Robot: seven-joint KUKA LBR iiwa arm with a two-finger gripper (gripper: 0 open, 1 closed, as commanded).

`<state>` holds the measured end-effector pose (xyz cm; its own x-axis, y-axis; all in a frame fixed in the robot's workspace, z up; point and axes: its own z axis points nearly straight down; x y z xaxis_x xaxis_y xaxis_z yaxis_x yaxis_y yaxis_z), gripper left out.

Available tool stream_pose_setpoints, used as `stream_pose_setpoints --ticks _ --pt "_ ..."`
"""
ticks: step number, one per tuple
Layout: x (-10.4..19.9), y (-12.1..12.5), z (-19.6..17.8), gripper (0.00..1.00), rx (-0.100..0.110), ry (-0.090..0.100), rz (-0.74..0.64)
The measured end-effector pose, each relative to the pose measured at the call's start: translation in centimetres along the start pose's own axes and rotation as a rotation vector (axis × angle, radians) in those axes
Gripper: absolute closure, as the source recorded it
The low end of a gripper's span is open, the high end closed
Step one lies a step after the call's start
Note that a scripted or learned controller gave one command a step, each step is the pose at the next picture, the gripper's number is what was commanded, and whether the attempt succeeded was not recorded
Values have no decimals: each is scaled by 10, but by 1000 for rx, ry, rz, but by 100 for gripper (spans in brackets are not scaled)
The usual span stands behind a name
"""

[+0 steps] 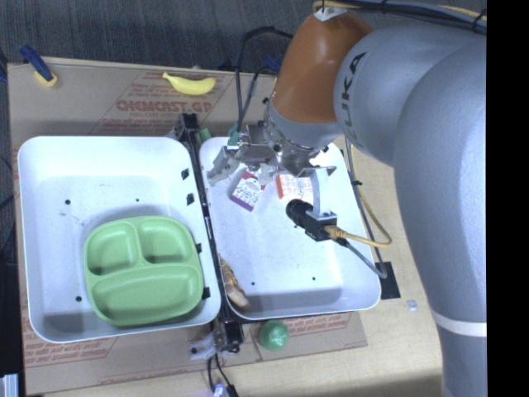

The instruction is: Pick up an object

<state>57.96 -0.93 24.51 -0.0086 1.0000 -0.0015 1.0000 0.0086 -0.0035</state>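
My gripper [250, 162] hangs over the far part of the right bin [331, 292], under the orange wrist band. Just below it a small white and purple packet [246, 193] lies on the bin floor. Beside that, to the right, lies an orange and white packet [294, 187], partly covered by the wrist. I cannot make out whether the gripper touches either packet. A small tan object [234, 289] rests at the right bin's front left corner.
A green divided plate [145, 267] sits in the front of the left bin [50, 172]. A yellow banana [189, 82] and a blue clip [38, 64] lie on the cardboard behind the bins. A green ball [273, 334] sits in front of the right bin.
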Motion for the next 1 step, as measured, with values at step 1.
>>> stream_pose_setpoints --ticks 1 --pt "59 -45 -39 0 -1 2 0"
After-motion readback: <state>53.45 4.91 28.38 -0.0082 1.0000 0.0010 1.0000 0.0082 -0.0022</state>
